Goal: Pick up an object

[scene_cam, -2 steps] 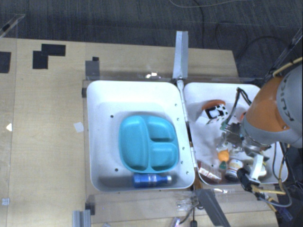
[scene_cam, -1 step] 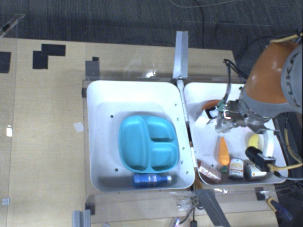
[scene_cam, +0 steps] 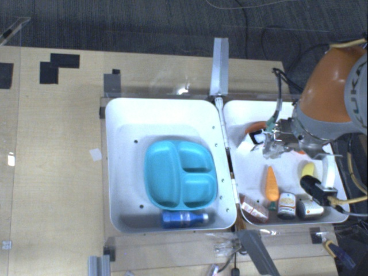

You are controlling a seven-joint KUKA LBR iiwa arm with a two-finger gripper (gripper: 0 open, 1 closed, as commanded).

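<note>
In the right bin (scene_cam: pixel 241 119), my gripper (scene_cam: pixel 272 147) hangs low over the upper middle. Just left of it lies a small orange-red thing (scene_cam: pixel 256 129), partly hidden by the gripper. An orange carrot (scene_cam: pixel 271 184) lies below the gripper, apart from it. Along the front wall of this bin sit a brown packet (scene_cam: pixel 253 207), a small dark-topped jar (scene_cam: pixel 286 205) and a white jar (scene_cam: pixel 311 209). A small yellow thing (scene_cam: pixel 309 169) lies at the right, close under the wrist.
The left bin (scene_cam: pixel 123 125) holds a blue divided plate (scene_cam: pixel 180 173) and a blue bottle (scene_cam: pixel 184 217) lying along the front wall. A metal post (scene_cam: pixel 220 68) stands behind the rim between the bins. The arm's orange band (scene_cam: pixel 330 85) looms over the right bin's back right corner.
</note>
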